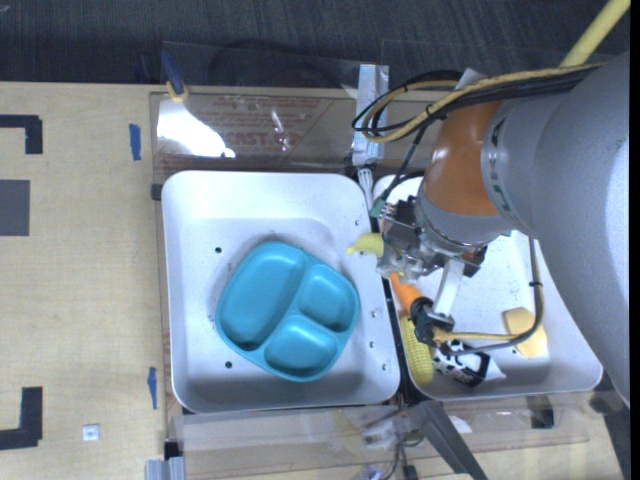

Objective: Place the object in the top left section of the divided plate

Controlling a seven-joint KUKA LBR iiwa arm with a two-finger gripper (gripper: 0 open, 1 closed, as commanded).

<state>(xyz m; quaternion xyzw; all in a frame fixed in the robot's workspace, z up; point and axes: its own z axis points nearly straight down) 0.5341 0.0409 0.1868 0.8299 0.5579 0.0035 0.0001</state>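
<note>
Corn cob [420, 360] is lying at the lower edge of the right bin [570, 368], beside a black-and-white spotted piece [462, 361], with an orange carrot-like piece [405, 293] just above it. Further up we are seeing our gripper [400, 253] hanging over the wall between the bins; whether it is apart or together we cannot tell. A yellow bit [362, 246] is showing by it. The blue divided plate [288, 310] is sitting in the left bin [190, 268], middle of the frame
</note>
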